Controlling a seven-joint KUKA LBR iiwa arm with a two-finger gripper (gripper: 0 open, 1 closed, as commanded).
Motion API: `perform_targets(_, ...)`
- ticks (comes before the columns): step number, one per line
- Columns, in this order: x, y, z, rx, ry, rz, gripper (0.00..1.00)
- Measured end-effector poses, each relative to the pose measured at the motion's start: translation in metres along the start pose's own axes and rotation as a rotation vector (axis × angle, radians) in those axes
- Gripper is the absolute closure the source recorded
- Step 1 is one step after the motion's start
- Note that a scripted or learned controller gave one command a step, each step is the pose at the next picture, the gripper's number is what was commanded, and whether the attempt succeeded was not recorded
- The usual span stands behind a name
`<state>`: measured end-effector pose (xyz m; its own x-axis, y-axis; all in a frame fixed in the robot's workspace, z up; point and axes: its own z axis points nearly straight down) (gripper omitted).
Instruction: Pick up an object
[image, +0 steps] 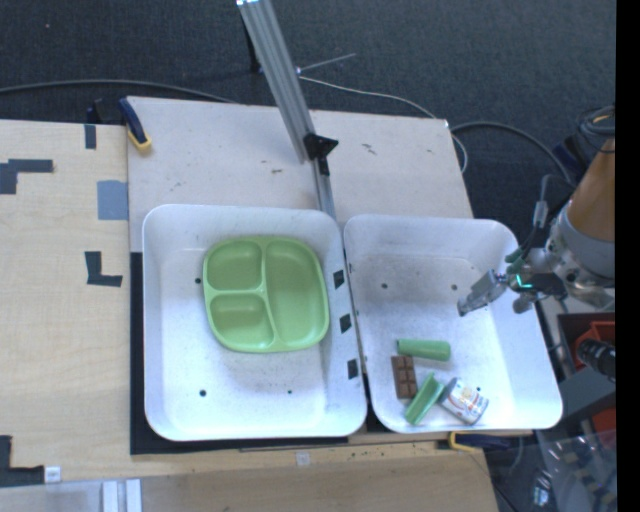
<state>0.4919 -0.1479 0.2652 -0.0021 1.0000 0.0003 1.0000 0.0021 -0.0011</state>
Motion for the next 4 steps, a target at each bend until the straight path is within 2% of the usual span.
perform_targets(1,-0.003,0.002,0.045,0.005,0.0,0.001,0.0)
perform_targets(3,0.004,0.014,0.156,0.006,0.001,0.0,0.0)
perform_targets(4,0.004,0.015,0.144,0.004,0.001,-0.001,1.0)
